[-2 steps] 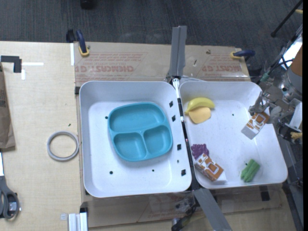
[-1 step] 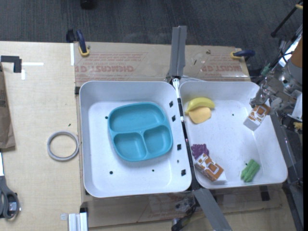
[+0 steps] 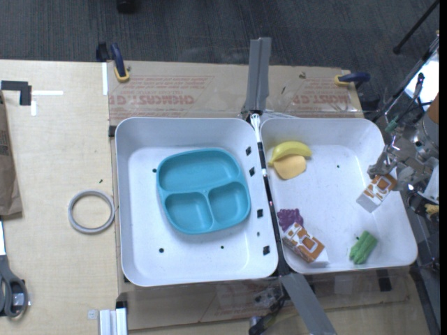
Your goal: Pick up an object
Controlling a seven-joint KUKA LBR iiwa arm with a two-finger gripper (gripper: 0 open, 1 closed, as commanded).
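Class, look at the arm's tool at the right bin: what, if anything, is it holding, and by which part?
The tool appears to hold a small orange-and-white carton by its top end; the carton hangs tilted over the right bin.

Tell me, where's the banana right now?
The banana lies in the right bin, near its upper left corner, just above a pale orange piece.

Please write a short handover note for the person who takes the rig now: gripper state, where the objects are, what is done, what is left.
Gripper: at the right bin's right wall, closed on a small orange and white carton that hangs under it, above the floor.
Right white bin: yellow banana on an orange-yellow piece at top left; purple grapes and an orange and white box at bottom left; green vegetable at bottom right.
Left white bin: blue divided plate.
Done: carton gripped, seemingly lifted.
Left: confirm the grip holds.
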